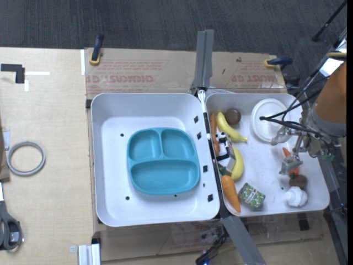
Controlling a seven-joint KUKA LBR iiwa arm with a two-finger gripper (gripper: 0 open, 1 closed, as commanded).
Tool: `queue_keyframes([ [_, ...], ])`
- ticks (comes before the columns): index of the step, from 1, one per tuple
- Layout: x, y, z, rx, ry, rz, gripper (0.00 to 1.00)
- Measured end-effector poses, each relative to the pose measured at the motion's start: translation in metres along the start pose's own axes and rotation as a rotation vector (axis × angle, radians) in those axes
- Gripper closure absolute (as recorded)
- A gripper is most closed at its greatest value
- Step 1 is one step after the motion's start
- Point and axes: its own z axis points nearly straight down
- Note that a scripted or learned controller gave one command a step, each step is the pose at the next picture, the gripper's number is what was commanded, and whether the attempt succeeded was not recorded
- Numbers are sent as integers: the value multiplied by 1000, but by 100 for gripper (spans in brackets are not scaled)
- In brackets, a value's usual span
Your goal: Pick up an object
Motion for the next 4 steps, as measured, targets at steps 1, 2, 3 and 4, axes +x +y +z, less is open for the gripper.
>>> queue_keyframes([
  [1, -4, -3, 11, -2, 6, -9, 0],
  [2, -13, -4, 10, -1, 4, -14, 0],
  [3, -14, 6, 11, -3, 6, 16, 0],
  [4, 81, 43, 11, -4, 9, 19, 0],
])
